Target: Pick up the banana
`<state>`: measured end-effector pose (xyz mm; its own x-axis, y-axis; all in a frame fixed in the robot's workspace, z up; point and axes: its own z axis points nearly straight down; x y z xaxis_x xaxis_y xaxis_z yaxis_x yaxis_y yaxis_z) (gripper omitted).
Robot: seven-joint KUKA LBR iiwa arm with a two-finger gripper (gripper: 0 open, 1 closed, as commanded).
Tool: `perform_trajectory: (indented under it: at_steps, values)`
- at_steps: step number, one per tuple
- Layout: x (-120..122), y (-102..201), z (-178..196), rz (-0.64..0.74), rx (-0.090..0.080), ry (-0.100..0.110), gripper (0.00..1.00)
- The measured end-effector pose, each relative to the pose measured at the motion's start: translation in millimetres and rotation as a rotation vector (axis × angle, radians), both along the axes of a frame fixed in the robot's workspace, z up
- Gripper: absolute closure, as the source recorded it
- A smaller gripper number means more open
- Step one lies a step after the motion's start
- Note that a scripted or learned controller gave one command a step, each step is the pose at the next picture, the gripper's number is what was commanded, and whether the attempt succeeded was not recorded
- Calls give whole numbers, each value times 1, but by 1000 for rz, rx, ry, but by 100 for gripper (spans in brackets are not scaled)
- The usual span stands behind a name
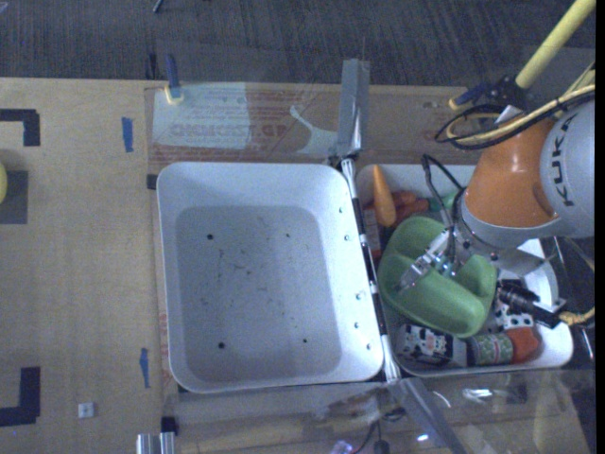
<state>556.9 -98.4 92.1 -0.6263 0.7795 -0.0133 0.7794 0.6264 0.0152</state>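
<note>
Banana: I cannot tell where it lies; the right bin [560, 350] is crowded and nothing in it reads plainly as a banana from above.
Gripper [433, 265]: that is me, low over the right bin, my metal parts set against the top of a big green object [458, 303]; whether contact is made I cannot tell.
Grip: spread or pressed together, I cannot tell; the view is too slanted and too blurred, and nothing shows pinched in me.
Arm [567, 168]: grey, with its orange band [506, 185] just above me; it reaches in from the right, over the bin's far right corner.
Green object: rounded and glossy, near the middle of the right bin, partly beneath me.
Orange piece [382, 197]: long and narrow, at the far left corner of the right bin, near the wall shared with the left bin [189, 189].
Near edge of the right bin: a printed packet [425, 344] beside a small can with a red end [504, 348]; both lie just below the green object.
Left bin: white, speckled with dark flecks on its floor.
Bench [76, 282]: pale wood; blue tape strips [128, 133] and black corner marks [26, 126] at the left.
Cables [477, 121]: black and yellow, looped behind the arm.
</note>
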Motion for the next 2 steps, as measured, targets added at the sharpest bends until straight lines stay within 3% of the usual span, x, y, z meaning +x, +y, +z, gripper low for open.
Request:
perform_trajectory:
  at_steps: [1, 2]
  values:
    - [-26, -5, 3, 23, -1, -23, 0]
    - [85, -18, -4, 146, 11, 60, 0]
